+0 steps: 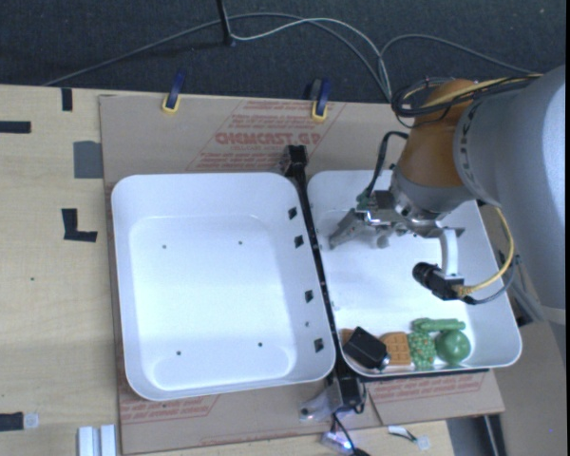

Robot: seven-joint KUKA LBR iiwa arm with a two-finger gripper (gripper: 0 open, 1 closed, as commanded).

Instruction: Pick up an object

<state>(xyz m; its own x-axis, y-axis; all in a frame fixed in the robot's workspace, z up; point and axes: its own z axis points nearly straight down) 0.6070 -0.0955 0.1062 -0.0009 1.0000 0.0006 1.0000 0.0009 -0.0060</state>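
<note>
Camera view, single fixed frame, looking down on the counter (38, 255). You see two shallow white bins side by side on a cardboard sheet (256, 136), which two clips hold at the counter's far edge. The left bin (209, 288) sits toward the counter's left side; the right bin (380, 274) sits toward its right side, and a black divider strip (309, 255) runs between them.

Your arm (484, 150) reaches in from the right, with its orange band (432, 155) above the wrist. The end effector (347, 228) hangs over the far-left part of the right bin, just beside the divider strip. Its grey fingers (342, 228) point toward the left bin. From this angle you cannot tell whether they are spread or closed, and nothing is seen between them. A black fitting (435, 279) with a yellow cable sits below the wrist, over the middle of the right bin.

Objects lie in a row along the right bin's near edge, well apart from the end effector. From left to right you have a black object (366, 348), an orange-brown object (394, 347), a green bumpy object (423, 348) and a green round object (453, 346). A green elongated piece (437, 326) lies just behind the last two. All rest on the bin floor, close together; contact between neighbours is uncertain.
</note>
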